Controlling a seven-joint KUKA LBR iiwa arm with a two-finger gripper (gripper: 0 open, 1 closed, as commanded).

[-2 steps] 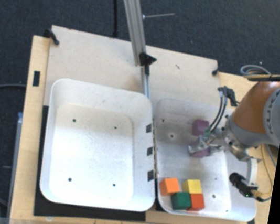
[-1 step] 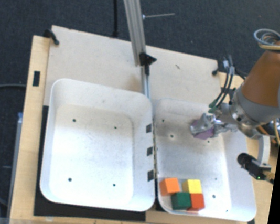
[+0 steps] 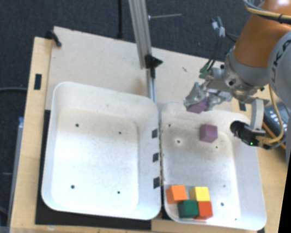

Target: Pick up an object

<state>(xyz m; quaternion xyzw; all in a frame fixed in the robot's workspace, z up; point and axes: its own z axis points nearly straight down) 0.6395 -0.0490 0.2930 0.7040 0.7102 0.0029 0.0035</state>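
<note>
Over the right bin's [image 3: 241, 204] far edge we see the fingers [image 3: 197, 104] closed on a purple block [image 3: 196, 107], lifted clear, so the pick looks done, a second purple block [image 3: 208, 132] lying below

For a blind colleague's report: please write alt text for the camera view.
The gripper hangs over the right bin's far edge with a purple block between its fingers. Another purple cube lies nearby; four coloured cubes cluster at the near edge.
</note>
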